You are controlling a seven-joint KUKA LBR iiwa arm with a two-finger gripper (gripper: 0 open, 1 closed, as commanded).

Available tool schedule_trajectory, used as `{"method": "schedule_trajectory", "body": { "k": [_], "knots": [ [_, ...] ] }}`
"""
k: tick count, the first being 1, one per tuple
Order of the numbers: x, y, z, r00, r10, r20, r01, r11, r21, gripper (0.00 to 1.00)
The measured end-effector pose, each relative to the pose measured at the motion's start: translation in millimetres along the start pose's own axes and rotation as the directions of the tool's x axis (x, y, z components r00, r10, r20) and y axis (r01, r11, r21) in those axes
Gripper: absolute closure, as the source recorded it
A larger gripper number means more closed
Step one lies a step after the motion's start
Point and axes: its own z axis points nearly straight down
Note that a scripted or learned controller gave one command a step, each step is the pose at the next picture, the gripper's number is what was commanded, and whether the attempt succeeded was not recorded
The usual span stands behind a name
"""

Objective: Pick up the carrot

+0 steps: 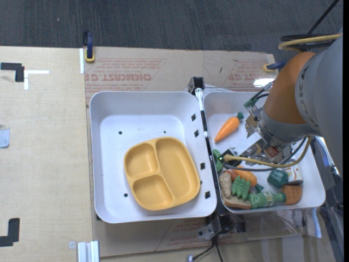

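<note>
The carrot [228, 127] lies slantwise in the upper left of the right bin [218, 103], apart from the heap of toy vegetables [248, 189] along the near wall. The tool [268, 150] hangs just to its right, under the orange wrist; whether it grips anything I cannot tell. It should line up across the carrot's narrow width and come down squarely on its middle. The yellow divided plate [162, 172] sits in the left bin [103, 146].

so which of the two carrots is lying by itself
The carrot near the top of the right bin lies alone on bare white floor. The other carrot sits in the toy pile lower down.
</note>
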Motion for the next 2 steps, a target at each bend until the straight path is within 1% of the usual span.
{"method": "schedule_trajectory", "body": {
  "k": [1,2],
  "knots": [
    [-42.0,59.9,67.1,0.992,-0.123,-0.002,0.123,0.992,0.000,0.00],
    [-37.2,50.2,99.8,0.987,0.159,-0.002,-0.159,0.987,0.002,0.00]
  ]
}}
